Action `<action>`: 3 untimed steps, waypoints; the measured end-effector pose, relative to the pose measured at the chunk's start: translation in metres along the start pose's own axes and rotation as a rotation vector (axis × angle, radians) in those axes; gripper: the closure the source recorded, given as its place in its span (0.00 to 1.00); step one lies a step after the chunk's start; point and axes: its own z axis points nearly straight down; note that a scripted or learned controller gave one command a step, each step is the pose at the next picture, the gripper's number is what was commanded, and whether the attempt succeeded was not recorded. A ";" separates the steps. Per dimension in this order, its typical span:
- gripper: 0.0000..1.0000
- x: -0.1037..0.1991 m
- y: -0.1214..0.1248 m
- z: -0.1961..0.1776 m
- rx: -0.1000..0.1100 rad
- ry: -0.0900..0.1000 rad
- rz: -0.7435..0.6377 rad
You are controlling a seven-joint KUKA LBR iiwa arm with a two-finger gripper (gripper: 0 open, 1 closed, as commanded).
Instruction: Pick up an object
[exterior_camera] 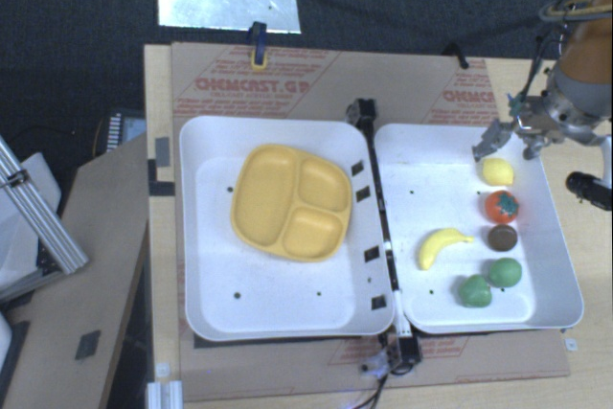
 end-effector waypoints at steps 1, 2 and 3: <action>0.00 0.001 0.003 -0.009 -0.013 -0.003 -0.003; 0.00 0.004 0.008 0.033 -0.013 -0.003 -0.006; 0.00 0.013 0.008 0.090 -0.013 0.005 -0.009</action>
